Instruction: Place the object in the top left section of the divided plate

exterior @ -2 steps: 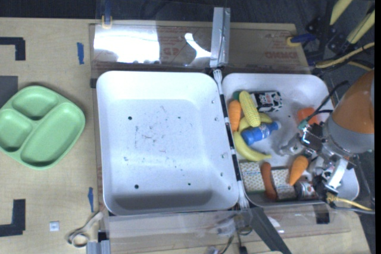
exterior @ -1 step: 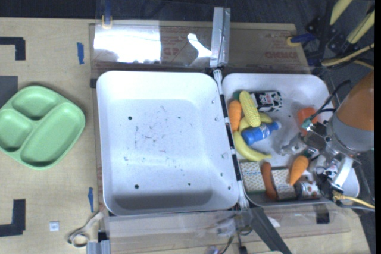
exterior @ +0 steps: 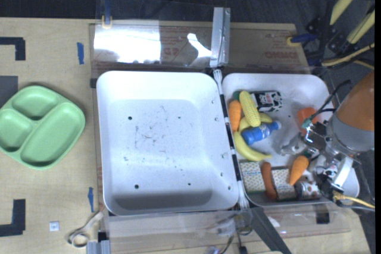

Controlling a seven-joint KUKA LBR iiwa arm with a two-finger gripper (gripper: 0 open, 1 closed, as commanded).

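While the claw [exterior: 309, 149] works low in the crowded right white bin [exterior: 309, 83], grip state indeterminable, the green divided plastic plate [exterior: 40, 126] waits unfilled on the tabletop [exterior: 47, 199].

Can't read gripper [exterior: 314, 146] finger state, too cluttered. Arm [exterior: 357, 122] cut off at 3 o'clock; it hides the right bin [exterior: 309, 83] corner.

Wooden bench [exterior: 47, 38]: green divided plate [exterior: 40, 125] at left, two white bins [exterior: 161, 83] side by side.
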